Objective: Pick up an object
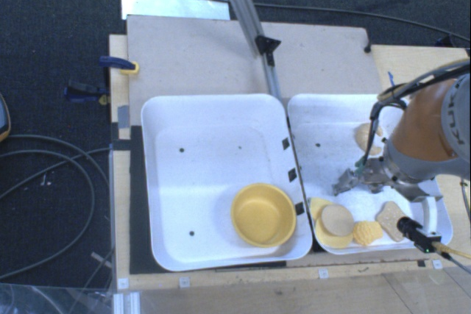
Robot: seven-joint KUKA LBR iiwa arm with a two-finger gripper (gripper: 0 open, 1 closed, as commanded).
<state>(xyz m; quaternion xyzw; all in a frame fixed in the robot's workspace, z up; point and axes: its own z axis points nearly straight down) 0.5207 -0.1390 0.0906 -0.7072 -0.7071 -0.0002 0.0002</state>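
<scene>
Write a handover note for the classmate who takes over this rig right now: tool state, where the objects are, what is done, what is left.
Tool: low over the right bin, nothing visibly held.
Yellow bowl: left bin, near corner.
Right bin, near edge: yellow plate with a round tan piece on it, a yellow waffle-like piece, a bread-like slice. Another tan item lies farther back, partly hidden by the arm.
Done: the arm is over the right bin.
Left: grasp and lift one object.

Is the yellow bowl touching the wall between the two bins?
Touching. In the camera view the yellow bowl in the left bin presses its right rim against the dividing wall, with no white showing between them.
</scene>
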